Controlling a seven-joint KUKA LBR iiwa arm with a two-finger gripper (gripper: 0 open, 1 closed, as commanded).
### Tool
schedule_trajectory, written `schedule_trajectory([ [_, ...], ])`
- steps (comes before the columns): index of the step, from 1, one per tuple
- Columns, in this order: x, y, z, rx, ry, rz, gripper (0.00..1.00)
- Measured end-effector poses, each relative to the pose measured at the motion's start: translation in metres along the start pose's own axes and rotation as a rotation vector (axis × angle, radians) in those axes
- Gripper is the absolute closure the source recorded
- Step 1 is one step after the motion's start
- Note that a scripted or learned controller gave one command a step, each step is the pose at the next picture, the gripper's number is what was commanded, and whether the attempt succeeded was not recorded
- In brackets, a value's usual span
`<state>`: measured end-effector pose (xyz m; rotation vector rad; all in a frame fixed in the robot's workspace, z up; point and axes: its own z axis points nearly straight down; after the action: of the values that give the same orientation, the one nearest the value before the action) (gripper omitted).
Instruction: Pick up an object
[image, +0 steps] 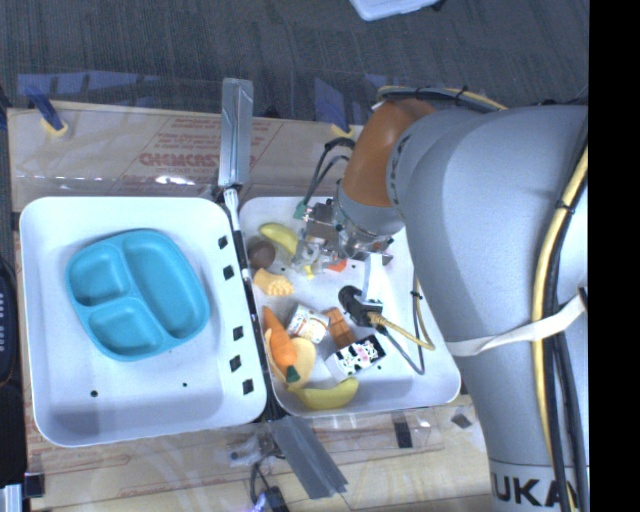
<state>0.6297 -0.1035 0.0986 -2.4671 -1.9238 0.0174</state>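
A wooden surface (150, 450) carries two white bins above dark carpet (150, 40). The gripper (322, 240) (its state cannot be told) hangs over the right bin (435, 375) beside a banana (279, 238); the left bin (40, 300) holds a blue tray (137, 292).
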Motion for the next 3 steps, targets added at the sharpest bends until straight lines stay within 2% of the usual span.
schedule_trajectory([
  [1,0.08,-0.081,-0.093,-0.016,0.0,-0.258,1.0],
  [2,0.08,-0.081,-0.101,-0.009,-0.001,-0.261,1.0],
  [3,0.133,-0.062,-0.179,-0.019,0.001,-0.243,1.0],
])
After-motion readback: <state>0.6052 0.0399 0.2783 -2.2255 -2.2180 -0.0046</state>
